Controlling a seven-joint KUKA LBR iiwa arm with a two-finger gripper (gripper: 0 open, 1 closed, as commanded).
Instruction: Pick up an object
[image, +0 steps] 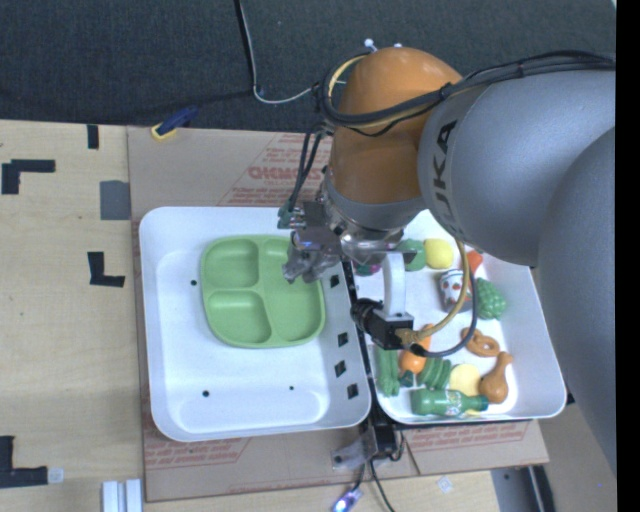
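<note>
Nearby, pale green plate, three compartments, claw over its rim

Divided plate in left bin, toy foods heaped in right bin

1. We see the grey arm, its orange band uppermost, reaching in from the right over two white bins on a cardboard sheet.
2. The gripper hangs over the right edge of a green divided plate, which lies flat in the left bin.
3. The right bin is crowded with toy food. A yellow lemon sits toward the far side, a knobbly green piece is near it, and a tan gourd and a green bottle lie toward the near rim.
4. From this angle we cannot tell whether the gripper holds anything.
</note>
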